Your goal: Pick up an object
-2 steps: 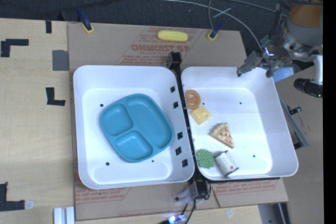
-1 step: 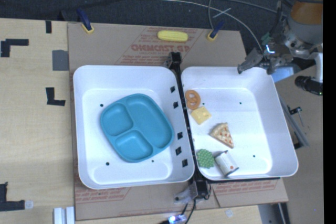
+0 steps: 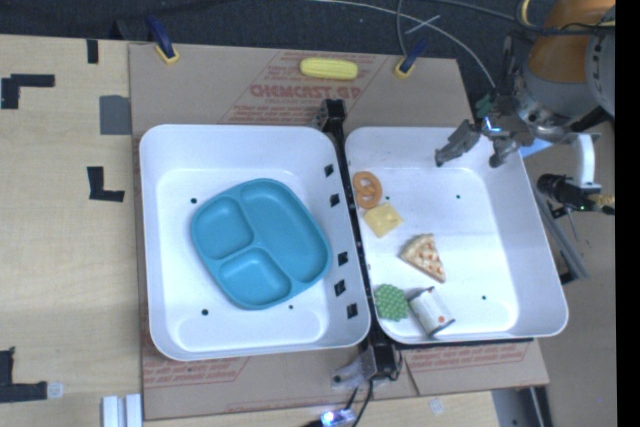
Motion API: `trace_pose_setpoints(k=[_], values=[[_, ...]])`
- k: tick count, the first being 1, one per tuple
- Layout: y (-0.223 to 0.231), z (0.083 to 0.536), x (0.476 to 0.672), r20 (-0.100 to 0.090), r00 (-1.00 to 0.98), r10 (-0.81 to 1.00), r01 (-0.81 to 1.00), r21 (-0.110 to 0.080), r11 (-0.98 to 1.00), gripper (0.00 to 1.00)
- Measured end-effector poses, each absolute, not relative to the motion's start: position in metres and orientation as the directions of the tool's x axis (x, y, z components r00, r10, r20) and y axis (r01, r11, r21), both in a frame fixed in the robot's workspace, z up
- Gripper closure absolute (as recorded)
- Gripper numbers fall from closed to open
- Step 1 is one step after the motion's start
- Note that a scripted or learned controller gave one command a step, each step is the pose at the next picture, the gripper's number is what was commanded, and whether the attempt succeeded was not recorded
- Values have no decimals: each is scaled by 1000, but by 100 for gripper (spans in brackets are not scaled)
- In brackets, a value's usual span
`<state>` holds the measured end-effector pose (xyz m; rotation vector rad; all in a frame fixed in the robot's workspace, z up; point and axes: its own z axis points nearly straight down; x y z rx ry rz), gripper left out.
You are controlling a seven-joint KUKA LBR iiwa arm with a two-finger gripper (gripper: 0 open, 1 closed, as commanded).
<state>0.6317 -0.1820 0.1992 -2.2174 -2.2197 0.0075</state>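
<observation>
The things to be picked lie in the right bin (image 3: 520, 245), all below and to the left of the gripper (image 3: 478, 147) as the camera sees it. Nearest to it is a pretzel (image 3: 367, 187), out to its left and a little lower, close to the bin's left wall. Just beneath the pretzel, touching or nearly touching it, sits a pale yellow cheese block (image 3: 383, 220). Further down from the gripper lies a pizza slice (image 3: 424, 258), apart from the cheese. Lowest of all, near the bin's front edge, a small can (image 3: 431, 310) lies on its side just beside a green leafy piece (image 3: 391, 301).

The gripper hangs over the upper right corner of that bin, its two dark fingers spread apart with bare white bin floor between them; it holds nothing and touches none of the items.

Far to the gripper's left, the left bin (image 3: 165, 215) holds a blue divided plate (image 3: 260, 242). Above and left of the gripper, beyond the bins, a yellow banana-like toy (image 3: 328, 68) lies on the cardboard sheet (image 3: 200, 80).
</observation>
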Motion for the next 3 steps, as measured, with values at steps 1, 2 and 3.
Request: trace_pose_setpoints(k=[1, 2, 3], values=[[-189, 152, 633, -2, -1, 1000, 1000, -5, 1, 0], [-193, 108, 631, -2, -1, 1000, 1000, -5, 1, 0], [-193, 121, 632, -2, -3, 1000, 1000, -2, 3, 100]])
